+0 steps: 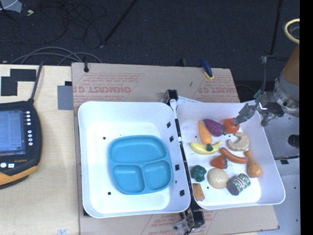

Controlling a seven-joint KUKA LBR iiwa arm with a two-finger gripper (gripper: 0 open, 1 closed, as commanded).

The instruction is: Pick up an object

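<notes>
- Landmark for all positions: the right bin [274, 192], white and shallow, its left rim meeting the left bin [93, 155] along a black clamp strip [177, 146].
- Gripper [243, 115] sits over the right bin's upper right rim, reaching in from the right; fingertips point down-left into the bin.
- Jaw state: cannot tell. The fingers read as one dark grey shape and no gap can be made out; nothing is seen between them.
- Red tomato [231, 126] lies inside the bin near its top edge, just below-left of the fingertips; whether they touch is unclear.
- Purple eggplant [213, 127] is just left of the tomato; orange carrot [204, 132] stands left of that, near the bin's left rim.
- Yellow banana [204, 148] lies under the carrot; tan mushroom-like piece [238, 142] is below the tomato; red sausage [234, 155] runs slantwise mid-bin.
- Lower half of the bin: green broccoli [198, 172], red pepper [218, 162], pale round potato [217, 178], brown drumstick shape [252, 164], dark can [238, 183], small orange piece [198, 191] by the lower left corner.
- Open floor in the bin: a bare strip along the right wall and the lower right corner.
- Left bin holds a blue divided tray [141, 163], with bare white margin all round it.
- Teach pendant [17, 138] lies far left of the bins.
</notes>
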